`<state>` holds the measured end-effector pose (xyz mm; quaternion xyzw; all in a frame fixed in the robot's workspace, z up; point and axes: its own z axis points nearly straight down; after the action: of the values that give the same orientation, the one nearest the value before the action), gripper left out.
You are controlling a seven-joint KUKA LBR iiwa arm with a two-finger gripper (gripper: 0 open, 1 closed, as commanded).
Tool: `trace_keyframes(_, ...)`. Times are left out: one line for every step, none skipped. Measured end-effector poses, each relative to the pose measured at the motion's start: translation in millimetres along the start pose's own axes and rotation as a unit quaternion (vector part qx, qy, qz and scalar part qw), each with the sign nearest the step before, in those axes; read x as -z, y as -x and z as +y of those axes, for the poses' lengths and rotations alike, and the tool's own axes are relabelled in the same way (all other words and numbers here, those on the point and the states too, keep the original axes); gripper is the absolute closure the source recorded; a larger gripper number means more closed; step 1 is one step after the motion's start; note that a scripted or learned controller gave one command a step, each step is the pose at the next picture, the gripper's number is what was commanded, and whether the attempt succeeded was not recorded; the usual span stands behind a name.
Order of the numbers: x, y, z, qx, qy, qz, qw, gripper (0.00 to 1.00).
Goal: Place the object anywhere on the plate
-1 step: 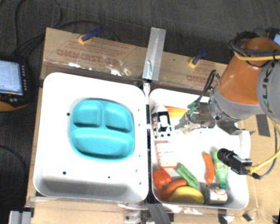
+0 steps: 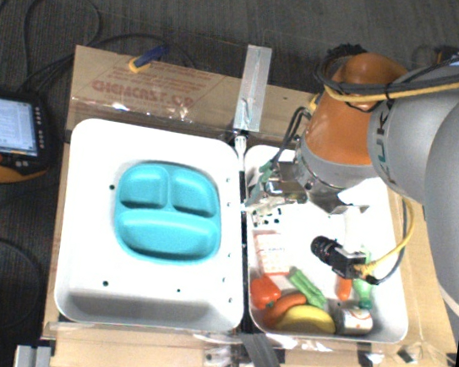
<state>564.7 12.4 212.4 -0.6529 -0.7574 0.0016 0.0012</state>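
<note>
A light-blue plate (image 2: 168, 212) with three compartments lies in the left white bin (image 2: 79, 276). My gripper (image 2: 267, 194) hangs over the upper left part of the right bin (image 2: 389, 318), close to the wall between the two bins. Toy food is piled at the front of the right bin: a yellow banana (image 2: 309, 319), a red-orange piece (image 2: 263, 290), a green piece (image 2: 308, 286) and a small carrot (image 2: 345, 287). Nothing shows between the fingers from this angle.
A white card with red print (image 2: 269, 248) lies on the right bin's floor below the gripper. A black camera unit (image 2: 332, 253) with cables hangs off the arm above the toys. A cardboard sheet (image 2: 167, 88) lies behind the bins and a teach pendant (image 2: 7, 130) sits far left.
</note>
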Motion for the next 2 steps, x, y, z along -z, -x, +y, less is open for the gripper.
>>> trace_keyframes(-9.9, -56.2, 16.7, 0.03, 0.0, 0.0, 0.9995, 1.0)
trace_keyframes(-9.8, -56.2, 16.8, 0.03, 0.0, 0.0, 0.9995, 0.0)
